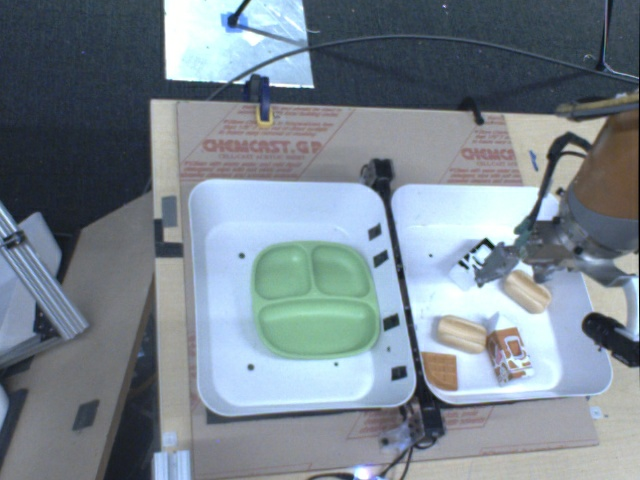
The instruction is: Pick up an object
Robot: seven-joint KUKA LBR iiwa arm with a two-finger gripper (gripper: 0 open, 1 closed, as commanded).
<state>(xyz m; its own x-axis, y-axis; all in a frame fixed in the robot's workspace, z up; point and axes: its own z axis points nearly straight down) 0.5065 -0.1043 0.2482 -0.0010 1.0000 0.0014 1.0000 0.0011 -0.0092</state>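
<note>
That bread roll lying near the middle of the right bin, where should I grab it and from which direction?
Grip the bread roll across its narrow middle, coming straight down from above. It lies flat with its long axis roughly left to right, so its long sides are probably the best faces. The small carton crowds its right end, and the flat cracker sits just below.

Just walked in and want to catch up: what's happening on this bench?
A robot arm reaches in from the right over the right bin, its gripper low near the bin's middle, close to a tan roll. Nothing shows between its fingers, so no pick yet. Also in that bin: a second roll, a small carton and a flat brown piece. The left bin holds a green divided plate.
</note>
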